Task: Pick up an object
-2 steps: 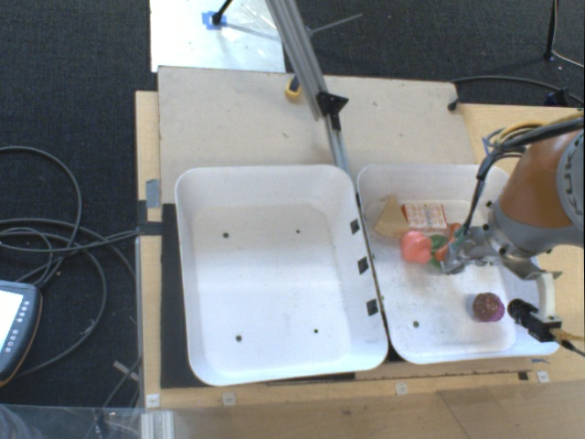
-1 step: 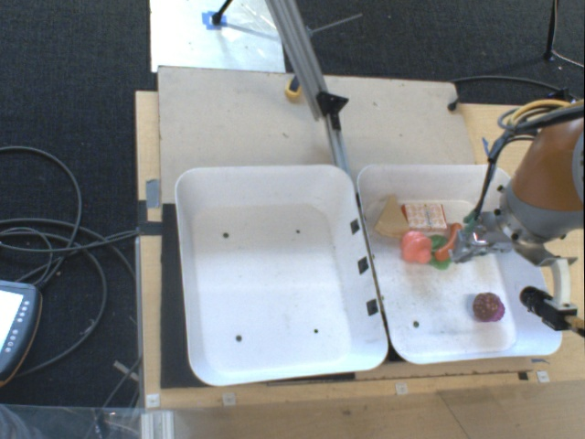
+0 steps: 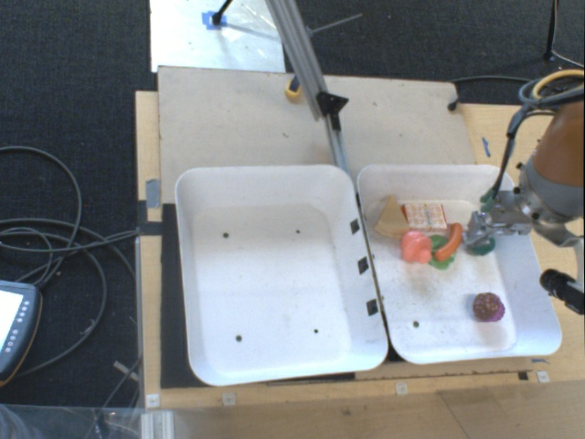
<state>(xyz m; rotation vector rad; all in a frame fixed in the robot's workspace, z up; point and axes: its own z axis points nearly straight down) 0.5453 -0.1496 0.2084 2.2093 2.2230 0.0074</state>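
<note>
Pincer (image 3: 477, 234) beside an orange carrot (image 3: 447, 244) — slim, green-tipped.

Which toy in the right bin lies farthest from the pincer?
The dark purple ball, alone near the bin's front; the others cluster beside the pincer.

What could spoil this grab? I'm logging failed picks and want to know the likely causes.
The gripper hangs at the edge of a tight cluster in the right white bin: an orange carrot-shaped toy, a pink rounded toy, and a tan wedge. It may nudge neighbours or close on two at once. A small green piece beneath it could block a clean close.
</note>
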